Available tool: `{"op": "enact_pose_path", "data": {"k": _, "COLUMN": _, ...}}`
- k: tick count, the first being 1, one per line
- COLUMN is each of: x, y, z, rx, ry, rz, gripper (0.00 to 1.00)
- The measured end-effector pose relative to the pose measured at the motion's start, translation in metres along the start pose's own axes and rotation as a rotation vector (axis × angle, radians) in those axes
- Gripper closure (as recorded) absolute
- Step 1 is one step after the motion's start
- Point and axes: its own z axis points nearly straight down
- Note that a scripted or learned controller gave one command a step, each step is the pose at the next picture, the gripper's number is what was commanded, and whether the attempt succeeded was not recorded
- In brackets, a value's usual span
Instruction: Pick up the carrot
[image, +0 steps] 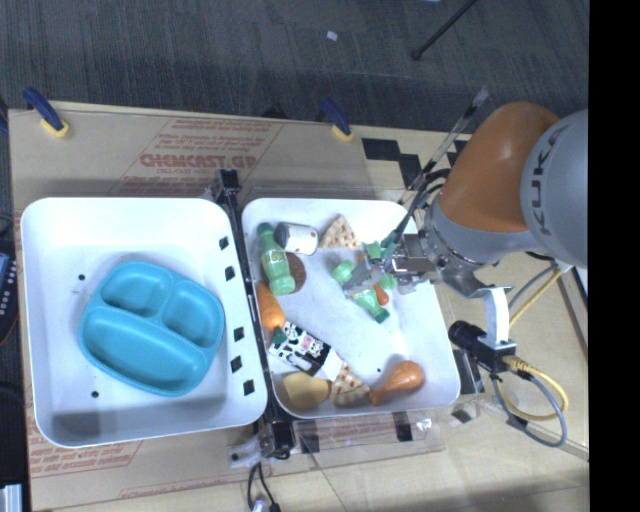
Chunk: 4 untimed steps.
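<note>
From above, the claw (375, 285) hangs low in the right bin (440, 345) over a small clutter of green and orange bits, and I can't tell whether it grips anything. The carrot (270, 307) lies well to its left against the bin's left wall, so the reach looks unfinished; next it must shift left and drop over it.

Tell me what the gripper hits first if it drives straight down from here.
Probably the small green and orange toy pieces directly under the gripper, not the carrot, which lies at the right bin's left wall. Depth is unclear.
</note>
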Motion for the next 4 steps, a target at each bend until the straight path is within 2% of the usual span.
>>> {"op": "enact_pose_path", "data": {"k": 1, "x": 0.037, "y": 0.007, "z": 0.148, "rx": 0.006, "ry": 0.001, "rz": 0.081, "gripper": 0.00}}
{"op": "enact_pose_path", "data": {"k": 2, "x": 0.036, "y": 0.007, "z": 0.136, "rx": 0.007, "ry": -0.003, "rz": 0.068, "gripper": 1.00}}
{"op": "enact_pose_path", "data": {"k": 3, "x": 0.044, "y": 0.004, "z": 0.149, "rx": 0.003, "ry": 0.002, "rz": 0.354, "gripper": 1.00}}
{"op": "enact_pose_path", "data": {"k": 4, "x": 0.043, "y": 0.004, "z": 0.149, "rx": 0.003, "ry": 0.001, "rz": 0.353, "gripper": 0.00}}
